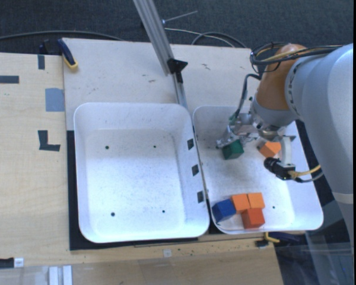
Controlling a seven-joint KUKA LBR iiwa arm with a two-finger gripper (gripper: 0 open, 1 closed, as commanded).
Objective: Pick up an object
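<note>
The gripper (236, 136) hangs low over the upper part of the right shallow white plastic bin (296, 218), and a small dark green block (232, 151) sits directly at its tips, on the near side of them and a touch to the view's left. The metal fingers crowd the block's top edge and seem to touch it, but whether they straddle it or merely rest against it is too small to tell, so their spread cannot be judged from this view. The block looks roughly cubic and slightly skewed, with no clear long axis, so the approach likely depends less on wrist turn than on centring the tips over it. A small orange block (270, 148) lies just beside the fingers on their far right, partly under the wrist. Well below the fingers, toward the bin's near wall, a small blue cube (223, 209) and a tight cluster of orange cubes (250, 209) touch one another. The grey arm (329, 117), with its orange band (273, 88), reaches in from the right and bends downward, the wrist pitched steeply toward the bin floor. The left shallow white plastic bin (83, 159) lies far to the fingers' left.
</note>
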